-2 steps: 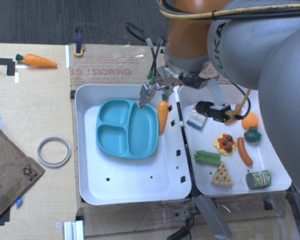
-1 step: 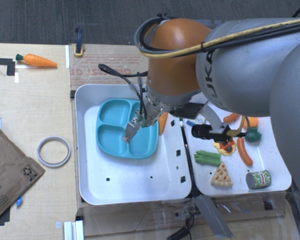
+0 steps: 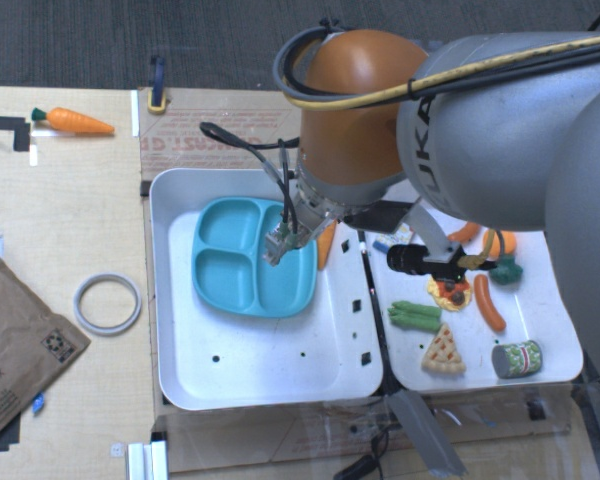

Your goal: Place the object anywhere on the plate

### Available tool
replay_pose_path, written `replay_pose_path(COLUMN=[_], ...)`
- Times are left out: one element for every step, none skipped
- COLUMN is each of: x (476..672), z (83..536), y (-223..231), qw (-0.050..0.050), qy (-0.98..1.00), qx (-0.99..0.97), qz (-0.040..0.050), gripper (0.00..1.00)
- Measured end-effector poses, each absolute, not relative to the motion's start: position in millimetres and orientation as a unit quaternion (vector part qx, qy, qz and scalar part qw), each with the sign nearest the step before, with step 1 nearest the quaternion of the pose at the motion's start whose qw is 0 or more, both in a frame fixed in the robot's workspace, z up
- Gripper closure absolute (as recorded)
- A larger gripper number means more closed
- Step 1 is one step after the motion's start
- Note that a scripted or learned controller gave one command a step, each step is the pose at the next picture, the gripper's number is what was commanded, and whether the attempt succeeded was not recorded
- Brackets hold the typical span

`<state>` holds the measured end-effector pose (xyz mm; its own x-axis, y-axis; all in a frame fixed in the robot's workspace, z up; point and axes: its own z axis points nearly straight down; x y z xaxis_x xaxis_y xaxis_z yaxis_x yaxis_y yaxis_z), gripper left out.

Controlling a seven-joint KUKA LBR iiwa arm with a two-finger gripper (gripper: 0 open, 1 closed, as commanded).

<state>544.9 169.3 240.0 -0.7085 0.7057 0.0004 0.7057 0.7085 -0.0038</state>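
Take the blue plate (image 3: 252, 258) as your landmark: it lies in the left white bin (image 3: 180, 328), toward that bin's far side, a three-compartment plate with its long section on the right. The hand (image 3: 280, 240) hangs over that right section, close above the plate's surface, which fits a release onto the plate. You cannot tell from this angle whether it is wide or narrow, and nothing can be made out between its tips.

Just off the plate's right rim an orange carrot-like piece (image 3: 326, 244) shows against the bin floor, partly hidden by the wrist. It may be the object in question, and it looks beside the plate, not on it.

Further right of the plate, the second bin (image 3: 560, 363) holds toy food: green beans (image 3: 414, 315), a pizza slice (image 3: 442, 350), a sausage (image 3: 489, 302), a small can (image 3: 516, 359) with an unreadable label.

Left of the plate, on the counter (image 3: 60, 218), a cardboard box (image 3: 10, 353) reads "BOX"; the arm's casing (image 3: 510, 128) shows "UK".
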Motion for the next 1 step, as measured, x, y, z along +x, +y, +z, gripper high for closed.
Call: replay_pose_path(x=[633.7], z=[209.5], y=[132.6], qw=[-0.001], qy=[-0.858], qx=[-0.513], qz=[0.0012], gripper=[1.00])
